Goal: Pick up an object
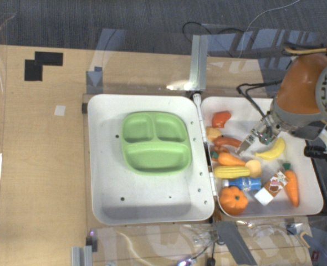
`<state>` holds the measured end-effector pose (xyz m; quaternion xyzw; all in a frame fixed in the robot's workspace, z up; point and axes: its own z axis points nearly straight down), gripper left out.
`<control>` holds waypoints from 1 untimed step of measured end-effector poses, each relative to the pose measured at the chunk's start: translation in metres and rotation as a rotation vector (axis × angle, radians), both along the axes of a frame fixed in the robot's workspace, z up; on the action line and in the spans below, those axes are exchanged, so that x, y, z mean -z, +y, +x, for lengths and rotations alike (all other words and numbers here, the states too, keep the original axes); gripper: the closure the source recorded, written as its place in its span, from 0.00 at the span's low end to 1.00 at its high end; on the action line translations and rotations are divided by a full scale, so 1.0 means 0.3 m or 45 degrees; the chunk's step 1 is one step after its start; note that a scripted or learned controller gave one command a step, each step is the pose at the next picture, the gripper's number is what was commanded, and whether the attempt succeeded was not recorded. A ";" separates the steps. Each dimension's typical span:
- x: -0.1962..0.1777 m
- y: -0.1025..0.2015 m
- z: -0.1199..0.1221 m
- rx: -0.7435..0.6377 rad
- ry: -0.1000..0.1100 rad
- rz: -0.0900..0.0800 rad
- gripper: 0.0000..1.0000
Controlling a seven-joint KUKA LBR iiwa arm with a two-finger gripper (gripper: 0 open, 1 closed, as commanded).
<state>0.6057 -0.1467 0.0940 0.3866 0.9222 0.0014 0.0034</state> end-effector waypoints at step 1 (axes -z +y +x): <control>0.010 0.196 -0.132 0.308 -0.013 0.002 0.00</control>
